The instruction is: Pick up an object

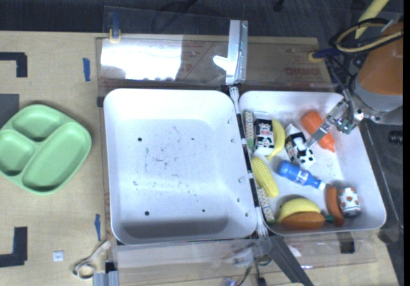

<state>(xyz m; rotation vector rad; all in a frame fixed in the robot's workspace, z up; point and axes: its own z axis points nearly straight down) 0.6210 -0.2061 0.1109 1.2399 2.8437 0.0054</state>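
Currently the pick is not complete — the gripper (318,132) sits low in the right bin (375,179), touching the orange carrot toy (314,121). Whether anything is clasped cannot be determined; lifting remains.

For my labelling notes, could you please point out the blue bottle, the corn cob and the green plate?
blue bottle (296,174), camera view, its body.
corn cob (264,176), camera view, its middle.
green plate (61,153), camera view, its large compartment.
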